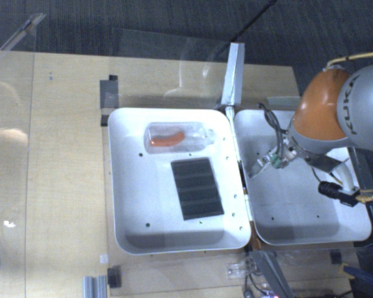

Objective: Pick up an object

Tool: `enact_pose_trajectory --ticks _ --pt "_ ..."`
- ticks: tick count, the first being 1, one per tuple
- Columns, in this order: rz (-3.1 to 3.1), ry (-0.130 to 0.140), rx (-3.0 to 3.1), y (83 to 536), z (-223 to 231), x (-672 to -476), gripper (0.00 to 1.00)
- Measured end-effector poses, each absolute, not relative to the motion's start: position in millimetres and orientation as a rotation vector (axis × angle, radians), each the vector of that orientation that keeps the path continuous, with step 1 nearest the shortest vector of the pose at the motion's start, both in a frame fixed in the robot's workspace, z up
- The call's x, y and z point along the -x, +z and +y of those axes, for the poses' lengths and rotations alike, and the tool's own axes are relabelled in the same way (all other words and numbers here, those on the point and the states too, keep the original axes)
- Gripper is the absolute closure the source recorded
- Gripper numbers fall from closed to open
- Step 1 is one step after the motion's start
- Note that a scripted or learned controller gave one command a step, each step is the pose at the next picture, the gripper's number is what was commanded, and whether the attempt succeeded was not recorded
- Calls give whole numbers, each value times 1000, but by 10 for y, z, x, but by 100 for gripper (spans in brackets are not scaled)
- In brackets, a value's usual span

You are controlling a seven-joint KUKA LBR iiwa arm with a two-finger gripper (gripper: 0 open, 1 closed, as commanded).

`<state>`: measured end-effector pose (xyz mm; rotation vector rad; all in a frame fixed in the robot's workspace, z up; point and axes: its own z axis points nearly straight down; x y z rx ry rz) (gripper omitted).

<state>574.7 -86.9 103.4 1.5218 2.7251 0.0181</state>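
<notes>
While the arm [336,113] hangs over the right bin [311,222], 2 things lie in the left bin [121,185]. I think the clear bottle [177,136] is light, smooth and rolls, so squeeze its middle. I think the dark ridged pad [198,188] is flat and hard to grab. I cannot tell how the jaws are set.

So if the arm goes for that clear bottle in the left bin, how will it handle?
The bottle lies on its side, so a nudge would probably roll it. Its clear, glossy plastic looks light and may slip or dent under a squeeze. The orange contents could shift its balance.
</notes>
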Motion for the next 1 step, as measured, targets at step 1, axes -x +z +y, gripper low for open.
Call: enact_pose_trajectory --ticks 1 --pt "2212 10 -2218 885 -945 -6276 0"
